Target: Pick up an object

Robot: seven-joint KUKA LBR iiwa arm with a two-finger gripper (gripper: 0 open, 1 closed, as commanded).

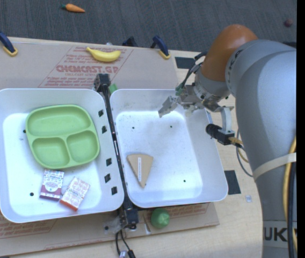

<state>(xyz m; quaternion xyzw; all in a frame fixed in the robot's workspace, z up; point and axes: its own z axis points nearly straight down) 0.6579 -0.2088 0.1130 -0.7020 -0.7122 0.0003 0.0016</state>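
Currently the gripper (168,106) sits at the far edge of the right bin (209,168), near that bin's far right corner; its finger spacing cannot be told from this view, and nothing is seen between the tips. The grey arm (262,95) with its orange band (229,44) covers the bench right of the bin.

Contents of the right bin: one tan wedge-shaped piece (140,169), lying near the bin's near left corner, well apart from the gripper.

Contents of the left bin (2,149): a green divided plate (62,134) toward the far edge; two small printed packets (52,184) (75,192) side by side at the near edge. Their print is too small to read.

Outside the bins: a yellow banana (104,53) on the cardboard sheet (45,63) beyond the far edges; a green ball (160,217) at the near edge of the right bin; an orange carrot (73,7) on the floor. Blue clamps (5,42) hold the cardboard's far edge.

Legible writing: red "CHEMCAST" on the cardboard, the lines around it unclear; "UK" on the arm base, cut off.
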